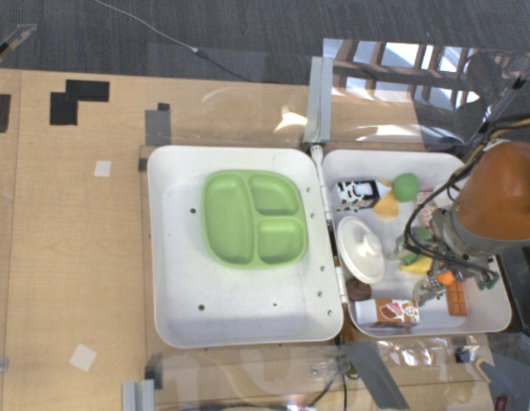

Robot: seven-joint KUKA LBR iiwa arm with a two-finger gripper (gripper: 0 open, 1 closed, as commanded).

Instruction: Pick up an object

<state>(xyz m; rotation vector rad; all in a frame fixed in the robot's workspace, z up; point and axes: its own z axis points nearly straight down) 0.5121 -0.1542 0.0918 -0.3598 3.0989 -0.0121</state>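
Observation:
The right bin (pixel 496 319) holds several small objects: a white bowl (pixel 360 248), a green ball (pixel 406 187), a yellow piece (pixel 386 204), a black-and-white packet (pixel 356 193), a small red-and-white box (pixel 396 312), an orange item (pixel 455 296) and a yellow item (pixel 416 264). The arm, with its orange band (pixel 503 191), hangs over the right side of this bin. Its gripper (pixel 431 264) is low among the objects near the yellow item and the orange item. Cables and the wrist hide the fingertips.
The left bin (pixel 175 306) carries a green divided plate (pixel 253 218). A metal divider (pixel 315 101) runs back between the bins. Bare wooden bench lies to the left, with black markers (pixel 76 99) at its far left.

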